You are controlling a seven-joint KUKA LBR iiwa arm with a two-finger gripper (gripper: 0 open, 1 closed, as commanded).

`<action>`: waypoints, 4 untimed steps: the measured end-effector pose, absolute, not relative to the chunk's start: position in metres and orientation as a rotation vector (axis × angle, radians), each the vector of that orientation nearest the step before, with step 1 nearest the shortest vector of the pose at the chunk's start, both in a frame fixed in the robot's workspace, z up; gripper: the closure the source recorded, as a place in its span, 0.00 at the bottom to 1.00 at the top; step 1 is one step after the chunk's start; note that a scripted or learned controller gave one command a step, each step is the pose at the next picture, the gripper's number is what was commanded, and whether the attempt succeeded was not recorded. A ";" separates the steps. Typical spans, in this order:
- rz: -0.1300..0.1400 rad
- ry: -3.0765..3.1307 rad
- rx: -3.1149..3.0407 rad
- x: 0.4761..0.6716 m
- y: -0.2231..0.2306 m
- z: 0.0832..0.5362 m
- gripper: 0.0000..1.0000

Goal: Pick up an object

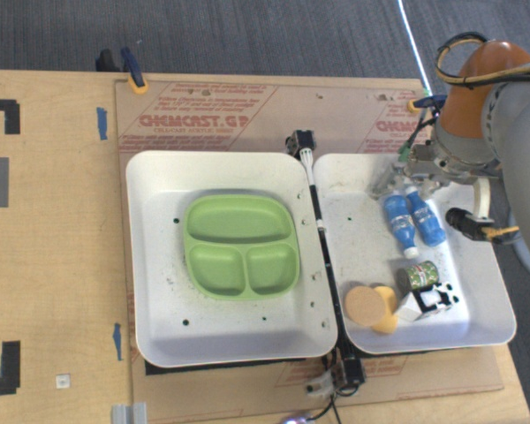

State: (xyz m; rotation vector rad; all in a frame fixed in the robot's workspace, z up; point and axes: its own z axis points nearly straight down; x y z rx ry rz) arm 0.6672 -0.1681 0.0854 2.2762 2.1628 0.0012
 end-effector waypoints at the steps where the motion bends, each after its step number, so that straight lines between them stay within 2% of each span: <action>1: 0.003 2.164 2.270 0.668 -0.168 0.097 1.00; 2: 0.002 2.164 2.271 0.668 -0.167 0.096 0.00; 3: 0.001 2.344 2.092 0.639 -0.145 0.086 0.00; 4: 0.003 2.531 1.859 0.589 -0.130 0.086 0.00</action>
